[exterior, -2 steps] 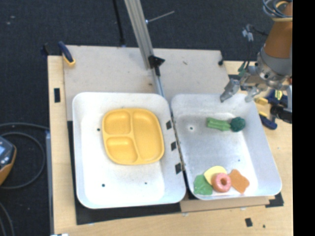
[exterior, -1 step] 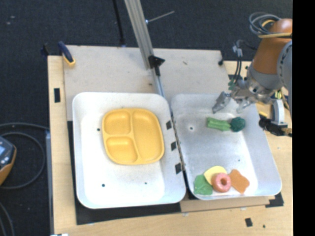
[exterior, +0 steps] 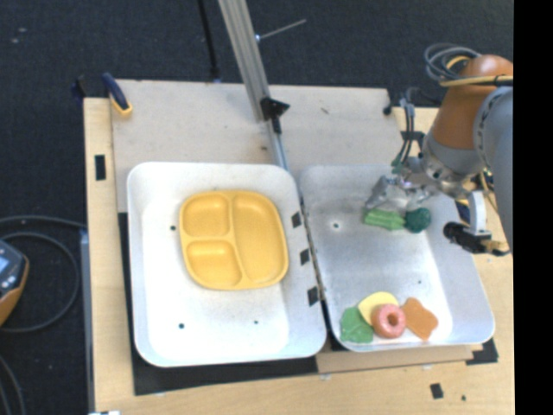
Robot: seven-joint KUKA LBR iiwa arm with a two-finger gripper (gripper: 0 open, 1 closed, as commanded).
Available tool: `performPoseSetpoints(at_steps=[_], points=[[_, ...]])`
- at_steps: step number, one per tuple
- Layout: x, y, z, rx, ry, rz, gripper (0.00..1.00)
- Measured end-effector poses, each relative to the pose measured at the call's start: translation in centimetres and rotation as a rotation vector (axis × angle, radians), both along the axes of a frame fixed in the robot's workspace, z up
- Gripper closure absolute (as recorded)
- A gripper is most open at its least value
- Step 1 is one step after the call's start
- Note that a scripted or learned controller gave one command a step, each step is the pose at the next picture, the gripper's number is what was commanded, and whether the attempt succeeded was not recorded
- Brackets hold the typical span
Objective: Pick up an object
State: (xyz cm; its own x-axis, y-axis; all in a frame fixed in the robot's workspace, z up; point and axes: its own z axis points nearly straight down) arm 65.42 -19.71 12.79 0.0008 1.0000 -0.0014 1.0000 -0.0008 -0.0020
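My gripper (exterior: 393, 197) hangs low over the upper right part of the right bin (exterior: 380, 258). A green vegetable-shaped toy (exterior: 390, 220) with a darker green end (exterior: 418, 221) lies right under its tips, touching or nearly touching them. Along the right bin's front edge sit a green leafy toy (exterior: 354, 325), a yellow piece (exterior: 377, 304), a pink ring donut (exterior: 390, 321) and an orange piece (exterior: 421, 318), packed together. In the left bin (exterior: 155, 318) a yellow divided plate (exterior: 233, 239) lies flat.
A metal pole (exterior: 246, 50) rises from the bench behind the bins, with a clamp at its foot. The arm's orange band (exterior: 467, 102) and cables are at the far right. Black cables lie on the floor at the left.
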Motion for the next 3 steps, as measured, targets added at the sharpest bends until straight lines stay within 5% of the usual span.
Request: performPoseSetpoints(at_steps=[1, 2, 3], points=[[0.0, -0.1, -2.8, 0.0, -0.001, 0.001, 0.0], [0.2, -0.2, -1.3, -0.004, -0.01, 0.002, 1.0], [-0.3, 0.0, 4.9, -0.001, -0.008, 0.0, 1.0]])
